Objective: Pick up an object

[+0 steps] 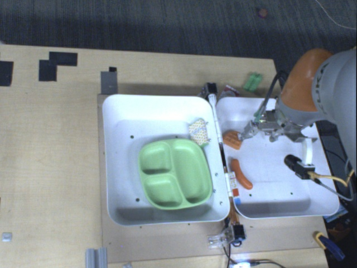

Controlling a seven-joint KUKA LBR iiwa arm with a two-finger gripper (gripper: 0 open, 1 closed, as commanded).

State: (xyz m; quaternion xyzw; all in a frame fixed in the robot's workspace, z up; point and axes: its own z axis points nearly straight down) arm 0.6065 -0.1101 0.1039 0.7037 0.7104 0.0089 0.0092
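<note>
In the right bin [279,197], a short orange block [231,140] lies near the left wall. An orange-red sausage-shaped piece [241,174] lies below it, close to the divider. My gripper [247,132] reaches in from the right, low in the bin, and its tip is right at the orange block's upper right edge. Nothing is visibly lifted. In the left bin [120,149] sit a green divided plate [174,173] and a small pale patterned object [198,130] by the right wall.
A green item [252,82] and a small dark-pink item [231,89] lie on the bench behind the right bin. The grey arm with its orange band [304,85] hangs over that bin's right side. Black patches [56,65] mark the bench at far left.
</note>
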